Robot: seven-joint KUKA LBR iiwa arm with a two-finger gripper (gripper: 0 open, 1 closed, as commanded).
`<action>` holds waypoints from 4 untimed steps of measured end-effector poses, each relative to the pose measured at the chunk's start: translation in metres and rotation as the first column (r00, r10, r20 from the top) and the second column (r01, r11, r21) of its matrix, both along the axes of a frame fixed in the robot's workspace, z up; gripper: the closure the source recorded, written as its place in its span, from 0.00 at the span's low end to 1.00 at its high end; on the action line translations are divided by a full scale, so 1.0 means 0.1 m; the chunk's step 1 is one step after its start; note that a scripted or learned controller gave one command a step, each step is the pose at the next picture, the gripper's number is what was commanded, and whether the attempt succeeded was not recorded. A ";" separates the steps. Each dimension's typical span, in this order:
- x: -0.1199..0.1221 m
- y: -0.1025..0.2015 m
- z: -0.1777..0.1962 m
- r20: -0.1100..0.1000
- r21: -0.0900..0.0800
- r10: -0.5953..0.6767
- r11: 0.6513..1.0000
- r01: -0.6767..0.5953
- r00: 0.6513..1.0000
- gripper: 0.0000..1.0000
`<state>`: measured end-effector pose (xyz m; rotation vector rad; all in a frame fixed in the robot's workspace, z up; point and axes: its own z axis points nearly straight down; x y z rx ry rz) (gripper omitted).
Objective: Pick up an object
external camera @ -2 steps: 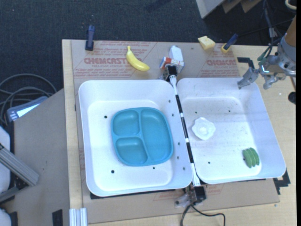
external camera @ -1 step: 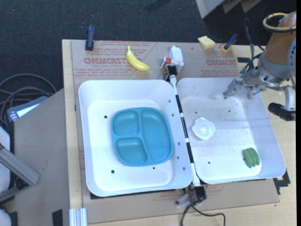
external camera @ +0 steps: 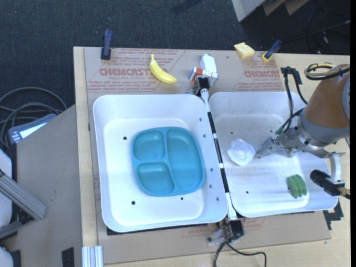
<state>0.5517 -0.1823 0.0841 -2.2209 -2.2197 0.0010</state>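
Observation:
In the right bin (external camera: pixel 261 107) a crumpled white object (external camera: pixel 241 151) lies near the left wall, and a green ridged object (external camera: pixel 297 186) lies toward the front right. My gripper (external camera: pixel 268 143) hangs low over the bin's middle, just right of the white object, its tips close to it but apart from it. It is open with nothing between its fingers. Behind it, the grey wrist and orange band (external camera: pixel 327 103) reach in from the right. The green object sits in front of the wrist, untouched.
The left bin (external camera: pixel 111 127) holds a blue divided plate (external camera: pixel 167 161). Behind the bins on the bench lie a banana (external camera: pixel 161 71), a white and red item (external camera: pixel 206 69), a yellow block (external camera: pixel 243 50) and a blue clip (external camera: pixel 105 43). Black cables (external camera: pixel 289 88) run beside the arm.

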 end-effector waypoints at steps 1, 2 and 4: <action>0.34 0.51 0.61 0.003 -0.001 0.002 1.000 -0.002 1.000 0.00; 0.31 0.13 0.76 0.003 -0.002 0.000 1.000 0.000 1.000 0.00; 0.02 -0.06 0.55 0.003 -0.002 0.001 1.000 -0.001 1.000 0.00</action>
